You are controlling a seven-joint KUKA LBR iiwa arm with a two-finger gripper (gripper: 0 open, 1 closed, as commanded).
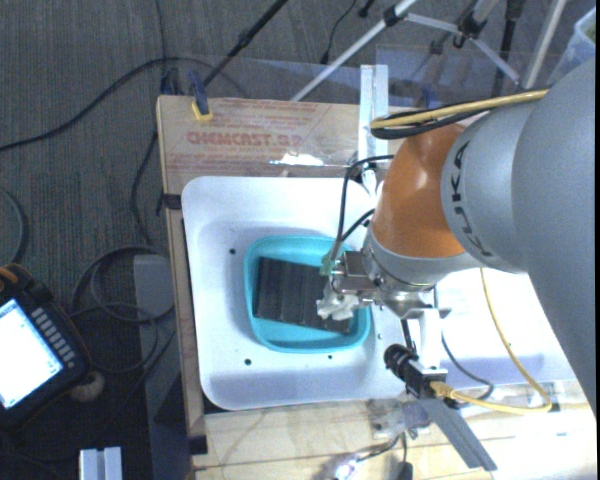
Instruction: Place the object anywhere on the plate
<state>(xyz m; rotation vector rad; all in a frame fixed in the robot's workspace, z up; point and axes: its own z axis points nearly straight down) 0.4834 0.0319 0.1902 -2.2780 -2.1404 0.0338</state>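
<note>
1. Camera view, nearest edge: pale wooden bench front (280,438) along the bottom, with a yellow cable (500,400) running across it under the arm.
2. Handheld black teach pendant with a lit white screen (15,353) lies on the dark carpet at lower left, well apart from the bench.
3. Shallow white plastic bin on the left (215,358) sits on the bench. Its neighbour, the white bin on the right (500,353), is largely covered by the arm.
4. Rounded-square turquoise plate (255,268) rests flat on the left bin's floor, toward its right side.
5. Dark grey, flat rectangular object (285,286) lies on the plate, slightly tilted, covering much of the plate's middle.
6. Two-finger gripper (335,306) is low over the plate's right half, at or touching the right edge of the dark object. A small pale piece shows at its tip. Open or closed: cannot tell from this angle.
7. Grey arm with the orange band above the wrist (425,203) reaches in from the right and hides the bin's right wall.
8. Brown cardboard sheet with red lettering (260,138) lies beyond the left bin, held by a blue-and-yellow clamp (197,103) at its far left corner.
9. Farthest: tripod legs (440,18) on the carpet.
</note>
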